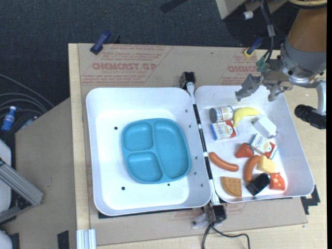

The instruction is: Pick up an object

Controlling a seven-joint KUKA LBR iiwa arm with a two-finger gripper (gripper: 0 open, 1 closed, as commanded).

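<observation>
Gripper (261, 90) of the grey arm hangs over the far edge of the right bin (295, 139), with its two fingers spread apart and nothing between them. One dark fingertip (245, 92) points toward the middle of the bench, the other is near the bin's far rim.

Under and a little nearer than the gripper lies a yellow banana (245, 113). Just beside it, on the side of the divider, a small can (221, 113) lies on its side; its label has red and white colours, but the writing is too small to read. Touching the can from the near side is a small carton (224, 130) with red and blue print, also not readable. A white block (264, 126) lies next to the banana's other end.

Nearer to the camera are a red-and-white packet (263, 146), a red piece (244, 151), two sausages (223, 162), a yellow wedge (267, 165), a waffle-like brown piece (231, 186), a black block (257, 184) and a red strawberry-like piece (277, 181), all close together in the same bin.

In the left bin (98, 139) rests a blue divided plate (155, 150) with three compartments.

Both bins stand on a brown board (129, 66) printed in red; I can read "CHEMCAST" repeated on it, the rest is unclear. A blue clamp (100, 42) holds the board's far left corner.
</observation>
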